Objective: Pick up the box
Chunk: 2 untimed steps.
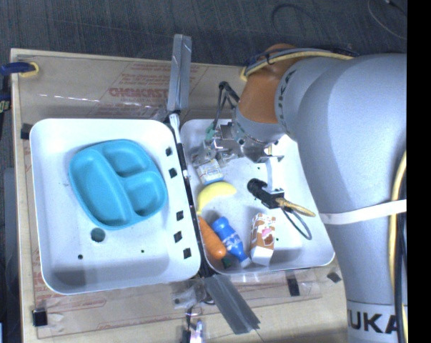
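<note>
A blue divided plate [119, 181] lies in the left bin [54, 263]. My hand [214, 152] hangs over the right bin's [309, 245] far end; apart or together, I cannot tell. Nearer lie a yellow fruit [215, 191], carrot [211, 240], blue bottle [228, 238], then the box [263, 238], apart from my hand.

In your left bin [51, 263] you have a blue tray [119, 183], with a small teal disc [97, 235] just beside its near edge. In your right bin [311, 252] a yellow fruit [216, 194] lies near the dividing wall. Nearer you, an orange carrot [212, 241] and a blue bottle [228, 238] lie side by side, touching.
</note>
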Each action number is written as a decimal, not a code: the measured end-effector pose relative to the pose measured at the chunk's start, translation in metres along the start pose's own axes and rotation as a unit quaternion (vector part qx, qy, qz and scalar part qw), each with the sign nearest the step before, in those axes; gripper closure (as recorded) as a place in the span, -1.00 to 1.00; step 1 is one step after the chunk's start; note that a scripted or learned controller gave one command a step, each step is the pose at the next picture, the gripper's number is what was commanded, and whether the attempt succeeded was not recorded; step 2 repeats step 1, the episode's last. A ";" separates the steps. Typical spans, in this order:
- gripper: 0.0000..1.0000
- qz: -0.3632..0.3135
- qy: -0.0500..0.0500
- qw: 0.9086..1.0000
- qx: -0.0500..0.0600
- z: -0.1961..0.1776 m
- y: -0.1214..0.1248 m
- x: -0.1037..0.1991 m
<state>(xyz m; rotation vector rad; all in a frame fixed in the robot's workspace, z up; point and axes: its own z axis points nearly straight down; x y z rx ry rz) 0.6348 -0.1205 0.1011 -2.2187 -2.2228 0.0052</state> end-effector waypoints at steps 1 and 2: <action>1.00 -0.015 0.000 1.000 -0.002 -0.092 0.022 0.078; 1.00 -0.015 0.000 1.000 -0.002 -0.092 0.022 0.078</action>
